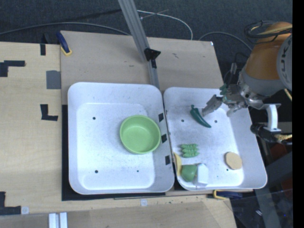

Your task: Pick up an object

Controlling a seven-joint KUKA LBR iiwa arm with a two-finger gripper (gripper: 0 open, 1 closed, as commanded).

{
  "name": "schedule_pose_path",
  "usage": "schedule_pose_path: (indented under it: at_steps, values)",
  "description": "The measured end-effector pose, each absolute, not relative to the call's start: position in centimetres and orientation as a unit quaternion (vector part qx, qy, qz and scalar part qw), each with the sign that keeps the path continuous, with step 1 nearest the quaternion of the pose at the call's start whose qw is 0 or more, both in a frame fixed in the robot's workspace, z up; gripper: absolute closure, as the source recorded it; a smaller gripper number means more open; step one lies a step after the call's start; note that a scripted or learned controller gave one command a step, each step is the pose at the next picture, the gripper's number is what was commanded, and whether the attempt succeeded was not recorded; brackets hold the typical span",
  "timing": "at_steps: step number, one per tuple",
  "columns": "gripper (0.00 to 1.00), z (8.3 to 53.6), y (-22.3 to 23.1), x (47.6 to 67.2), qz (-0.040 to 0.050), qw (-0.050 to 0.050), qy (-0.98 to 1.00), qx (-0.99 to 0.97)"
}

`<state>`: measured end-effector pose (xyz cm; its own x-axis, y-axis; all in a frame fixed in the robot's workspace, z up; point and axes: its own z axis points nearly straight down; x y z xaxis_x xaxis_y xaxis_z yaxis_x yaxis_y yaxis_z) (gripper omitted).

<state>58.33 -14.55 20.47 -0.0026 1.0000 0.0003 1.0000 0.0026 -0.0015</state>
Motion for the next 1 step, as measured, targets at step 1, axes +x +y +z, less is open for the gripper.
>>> schedule_pose_path:
  at_steps: [1]
  values:
    - [0.0,20.47,-14.56,58.33,0.0003,0.001,-0.708,-0.706]
